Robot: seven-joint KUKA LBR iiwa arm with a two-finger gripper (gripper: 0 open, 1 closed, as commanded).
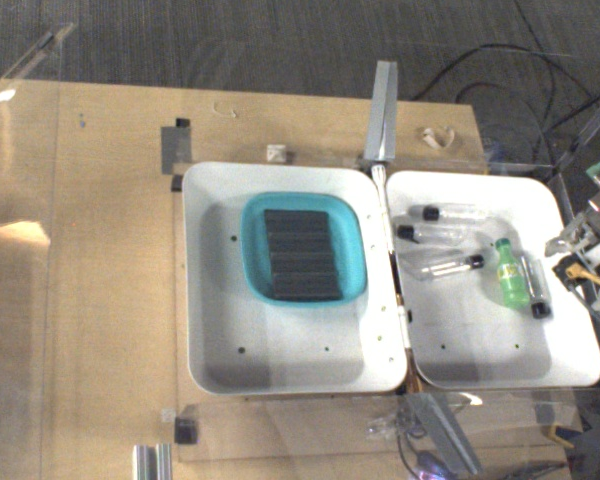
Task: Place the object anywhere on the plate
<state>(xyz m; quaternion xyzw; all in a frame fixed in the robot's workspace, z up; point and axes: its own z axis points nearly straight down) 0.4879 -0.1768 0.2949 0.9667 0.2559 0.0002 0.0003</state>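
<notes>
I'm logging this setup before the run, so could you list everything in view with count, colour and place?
Bins: two, white, side by side on the bench; left bin, right bin.
Plate: one, teal, rectangular with a dark ribbed insert, in the left bin.
Clear tubes with black caps: four, in the right bin; upper tube, second tube, third tube, fourth tube beside the bottle.
Bottle: one, green, lying in the right bin toward its right side.
Bench: one, light wood, under both bins.
Cables: several, black, on the floor at upper right.
Gripper: one, at the right edge beside the right bin.
</notes>
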